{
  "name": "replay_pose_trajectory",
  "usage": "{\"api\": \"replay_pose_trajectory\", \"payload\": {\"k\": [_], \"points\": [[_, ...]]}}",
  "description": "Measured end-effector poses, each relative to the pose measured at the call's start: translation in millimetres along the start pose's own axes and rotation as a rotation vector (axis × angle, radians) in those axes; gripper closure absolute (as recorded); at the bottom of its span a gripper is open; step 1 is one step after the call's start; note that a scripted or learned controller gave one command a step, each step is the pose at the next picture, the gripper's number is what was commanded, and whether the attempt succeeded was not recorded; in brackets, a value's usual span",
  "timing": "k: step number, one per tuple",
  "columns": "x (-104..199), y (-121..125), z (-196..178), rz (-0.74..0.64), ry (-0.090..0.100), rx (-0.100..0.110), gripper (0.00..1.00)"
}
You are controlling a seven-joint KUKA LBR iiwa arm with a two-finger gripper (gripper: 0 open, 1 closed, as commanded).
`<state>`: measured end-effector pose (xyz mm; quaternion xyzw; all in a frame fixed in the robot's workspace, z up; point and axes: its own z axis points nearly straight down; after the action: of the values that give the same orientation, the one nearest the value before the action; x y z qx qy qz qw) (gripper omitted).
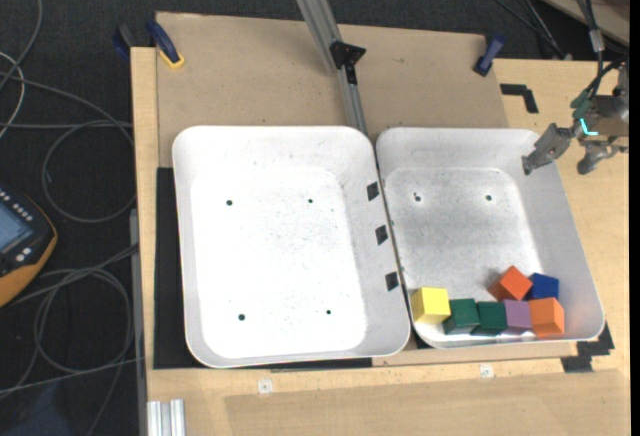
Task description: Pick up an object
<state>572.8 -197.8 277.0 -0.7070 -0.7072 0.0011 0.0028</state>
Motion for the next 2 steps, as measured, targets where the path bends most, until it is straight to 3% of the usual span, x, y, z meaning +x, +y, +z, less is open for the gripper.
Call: {"api": "replay_pose_trajectory", "payload": {"k": [1,2], "points": [[0,1,-3,-0.001,-0.001,-0.005,0.0],[1,10,54,-0.001,0.0,0.001,0.0]]}}
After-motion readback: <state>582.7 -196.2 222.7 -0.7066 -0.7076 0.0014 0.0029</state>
